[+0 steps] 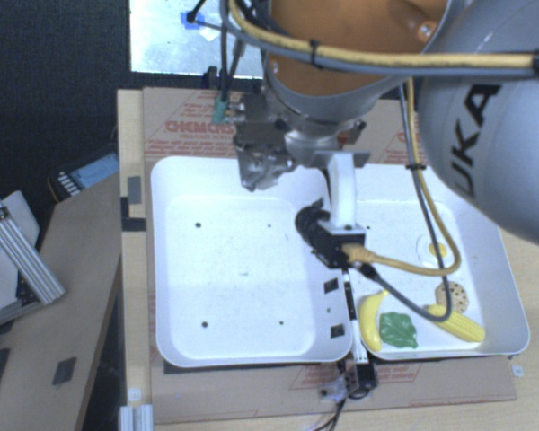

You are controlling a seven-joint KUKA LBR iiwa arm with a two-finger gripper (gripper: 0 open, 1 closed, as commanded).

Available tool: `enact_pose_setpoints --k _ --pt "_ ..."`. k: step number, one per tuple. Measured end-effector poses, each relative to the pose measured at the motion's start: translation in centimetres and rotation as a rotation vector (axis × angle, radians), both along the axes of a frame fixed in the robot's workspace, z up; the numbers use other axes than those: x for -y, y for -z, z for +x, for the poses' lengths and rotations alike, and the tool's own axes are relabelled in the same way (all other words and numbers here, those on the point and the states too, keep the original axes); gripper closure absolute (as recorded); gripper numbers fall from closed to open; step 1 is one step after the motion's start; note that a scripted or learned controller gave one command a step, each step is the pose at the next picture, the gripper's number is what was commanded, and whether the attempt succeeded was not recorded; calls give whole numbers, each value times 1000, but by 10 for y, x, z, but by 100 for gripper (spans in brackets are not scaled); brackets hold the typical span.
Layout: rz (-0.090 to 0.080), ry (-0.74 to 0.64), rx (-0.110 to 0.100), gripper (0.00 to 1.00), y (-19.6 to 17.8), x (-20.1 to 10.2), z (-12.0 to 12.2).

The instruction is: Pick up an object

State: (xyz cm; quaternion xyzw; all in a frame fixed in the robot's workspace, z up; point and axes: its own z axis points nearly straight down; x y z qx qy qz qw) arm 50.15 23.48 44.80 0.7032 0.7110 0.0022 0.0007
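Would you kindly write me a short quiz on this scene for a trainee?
1. True or false: the green object lies in the right-hand bin of the view.
2. What touches the green object on the side nearer the divider? A) a yellow banana-shaped piece B) a red cup C) a blue block
3. Fill in: the pincer hangs near the far rim of the view's ____ bin.
Key: 1 true; 2 A; 3 left.

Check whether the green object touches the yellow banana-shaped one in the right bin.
Touching: the camera view shows the green object lying against the yellow banana-shaped object, no gap between.
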Motion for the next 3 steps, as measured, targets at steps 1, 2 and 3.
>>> enact_pose_setpoints --k 1,2,3 --pt "-5 18 -3 100 39 63 73" --pt "-5 5 -18 100 141 49 -19" --pt "-1 9 -4 0 136 50 -14"
